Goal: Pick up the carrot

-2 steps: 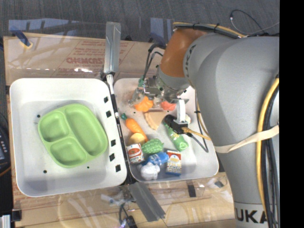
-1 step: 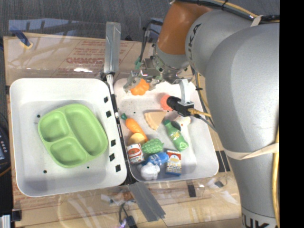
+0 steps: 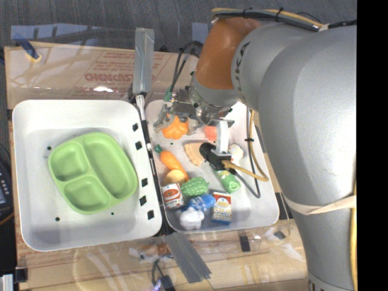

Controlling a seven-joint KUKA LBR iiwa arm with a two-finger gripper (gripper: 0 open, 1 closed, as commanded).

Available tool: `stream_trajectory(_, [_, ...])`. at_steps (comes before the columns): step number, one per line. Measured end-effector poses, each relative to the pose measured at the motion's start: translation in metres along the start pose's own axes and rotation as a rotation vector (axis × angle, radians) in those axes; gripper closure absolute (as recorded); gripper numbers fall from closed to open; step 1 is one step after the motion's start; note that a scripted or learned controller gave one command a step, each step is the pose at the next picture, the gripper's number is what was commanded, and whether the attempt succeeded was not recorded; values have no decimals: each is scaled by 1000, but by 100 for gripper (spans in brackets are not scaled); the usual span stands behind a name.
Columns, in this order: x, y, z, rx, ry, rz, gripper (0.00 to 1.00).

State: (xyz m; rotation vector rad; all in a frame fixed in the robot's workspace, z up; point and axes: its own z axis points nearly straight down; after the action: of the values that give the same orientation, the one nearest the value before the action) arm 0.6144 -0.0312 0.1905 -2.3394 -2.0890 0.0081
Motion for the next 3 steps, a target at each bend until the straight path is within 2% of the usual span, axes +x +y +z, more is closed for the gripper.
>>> stream_trajectory(1, [-2, 42, -1, -3, 0, -7, 100])
stream_trajectory(2, [-7, 43, -1, -4, 1, 362, 100])
stream_trajectory(3, [45, -4, -119, -7, 2, 247, 100])
